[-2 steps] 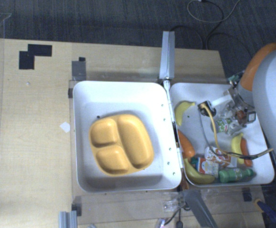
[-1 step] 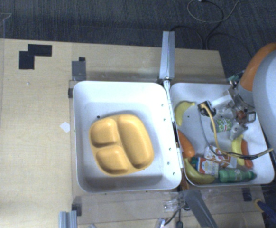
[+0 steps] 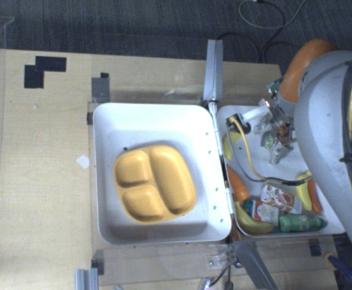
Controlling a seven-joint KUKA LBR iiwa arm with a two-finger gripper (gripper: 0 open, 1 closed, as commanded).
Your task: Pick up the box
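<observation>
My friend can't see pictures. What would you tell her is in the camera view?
A grey robot arm reaches from the right, its gripper low over the right bin. Near that bin's front lie a small box, a banana, a green bottle and a carrot. The left bin holds a yellow divided tray.
</observation>
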